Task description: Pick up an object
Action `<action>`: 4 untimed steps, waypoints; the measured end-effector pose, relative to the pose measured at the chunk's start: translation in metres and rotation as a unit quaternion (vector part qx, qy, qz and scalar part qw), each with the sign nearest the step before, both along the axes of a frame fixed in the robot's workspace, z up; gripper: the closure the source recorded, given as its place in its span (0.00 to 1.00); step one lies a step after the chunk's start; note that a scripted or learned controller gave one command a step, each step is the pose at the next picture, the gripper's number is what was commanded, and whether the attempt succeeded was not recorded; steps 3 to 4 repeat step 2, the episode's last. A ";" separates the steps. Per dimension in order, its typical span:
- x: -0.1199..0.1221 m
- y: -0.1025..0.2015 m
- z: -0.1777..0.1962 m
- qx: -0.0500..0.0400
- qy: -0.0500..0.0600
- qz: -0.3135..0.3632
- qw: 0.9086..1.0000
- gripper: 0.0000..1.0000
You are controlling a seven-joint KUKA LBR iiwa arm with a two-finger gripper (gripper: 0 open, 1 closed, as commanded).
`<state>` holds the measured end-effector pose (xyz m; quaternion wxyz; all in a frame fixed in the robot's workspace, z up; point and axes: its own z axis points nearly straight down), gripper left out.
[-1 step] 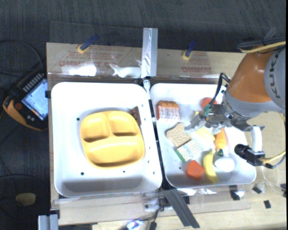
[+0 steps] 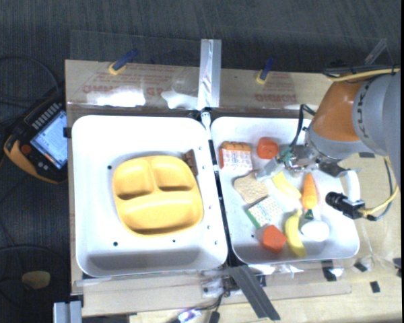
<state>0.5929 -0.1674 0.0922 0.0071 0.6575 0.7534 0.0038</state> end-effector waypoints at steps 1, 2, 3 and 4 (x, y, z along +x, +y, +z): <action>0.001 0.002 0.009 0.002 0.000 0.001 1.000 1.00; 0.075 0.076 0.092 0.001 0.008 -0.076 0.997 1.00; 0.075 0.076 0.092 0.001 0.008 -0.076 0.997 1.00; 0.075 0.076 0.092 0.001 0.008 -0.076 0.997 1.00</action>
